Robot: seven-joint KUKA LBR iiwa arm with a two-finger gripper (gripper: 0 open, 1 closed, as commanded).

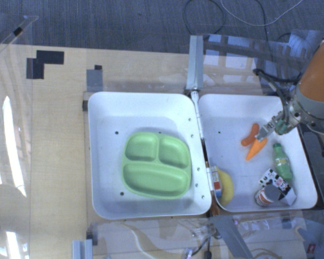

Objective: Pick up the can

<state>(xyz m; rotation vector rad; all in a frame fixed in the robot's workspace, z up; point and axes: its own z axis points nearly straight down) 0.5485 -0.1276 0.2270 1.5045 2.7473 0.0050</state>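
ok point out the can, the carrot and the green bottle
can (265, 197): camera view, its open top end
carrot (252, 142): camera view, middle of its body
green bottle (282, 165): camera view, middle of its body

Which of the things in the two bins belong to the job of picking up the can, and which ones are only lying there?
For the job:
- can, near the right bin's front corner
- gripper, above the carrot

Only lying about:
- carrot
- green bottle
- banana
- green divided plate, in the left bin

One fixed camera above the bench (54, 144) — looking down at a slant on both bins (102, 112).
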